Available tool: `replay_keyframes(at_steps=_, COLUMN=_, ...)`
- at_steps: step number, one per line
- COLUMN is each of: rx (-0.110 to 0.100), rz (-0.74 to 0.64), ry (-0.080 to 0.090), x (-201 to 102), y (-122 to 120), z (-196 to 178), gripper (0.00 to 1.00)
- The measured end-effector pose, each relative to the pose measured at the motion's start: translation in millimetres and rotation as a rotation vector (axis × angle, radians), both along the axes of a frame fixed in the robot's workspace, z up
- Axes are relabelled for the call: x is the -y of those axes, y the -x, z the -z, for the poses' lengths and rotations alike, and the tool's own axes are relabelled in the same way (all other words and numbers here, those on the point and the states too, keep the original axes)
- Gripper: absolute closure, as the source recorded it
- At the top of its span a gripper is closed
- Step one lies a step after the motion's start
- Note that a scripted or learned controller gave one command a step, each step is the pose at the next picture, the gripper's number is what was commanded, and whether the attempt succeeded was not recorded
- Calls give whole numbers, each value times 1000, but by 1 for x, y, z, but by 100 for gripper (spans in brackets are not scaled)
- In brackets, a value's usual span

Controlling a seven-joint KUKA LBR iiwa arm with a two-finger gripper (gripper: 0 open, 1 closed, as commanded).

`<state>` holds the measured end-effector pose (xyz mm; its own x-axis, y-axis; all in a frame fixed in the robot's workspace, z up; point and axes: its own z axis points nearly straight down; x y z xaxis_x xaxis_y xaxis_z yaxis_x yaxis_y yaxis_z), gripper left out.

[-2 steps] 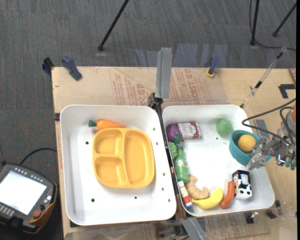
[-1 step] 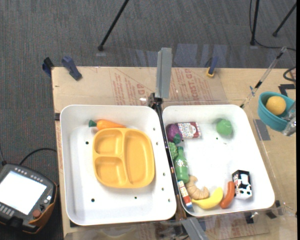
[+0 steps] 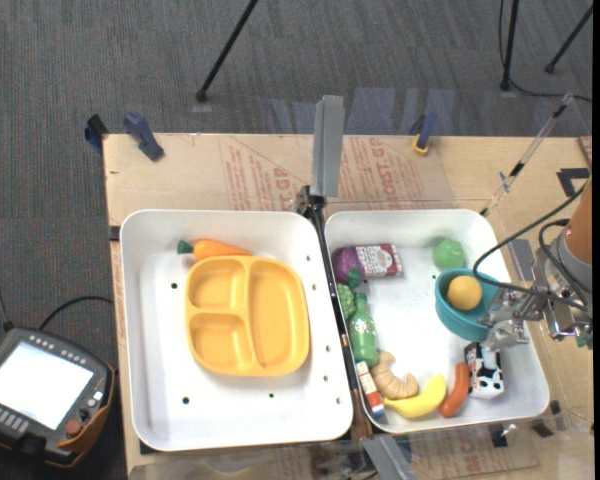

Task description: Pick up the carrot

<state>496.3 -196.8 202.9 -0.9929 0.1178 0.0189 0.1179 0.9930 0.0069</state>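
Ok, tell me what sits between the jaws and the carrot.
The gripper is over the right bin, the carrot in the left bin. Between them stand the bins' shared walls, the green bottle and the yellow divided plate, which touches the carrot.

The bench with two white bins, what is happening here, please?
A grey robot arm reaches in from the right, its gripper over the right white bin, beside a teal bowl holding a yellow ball. The orange carrot lies untouched in the left white bin, against the yellow divided plate.
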Motion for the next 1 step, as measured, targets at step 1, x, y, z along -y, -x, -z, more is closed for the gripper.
replay_keyframes(at_steps=1, rx=29, rz=-131, ry=11, x=15, y=1, z=-141, gripper=100)
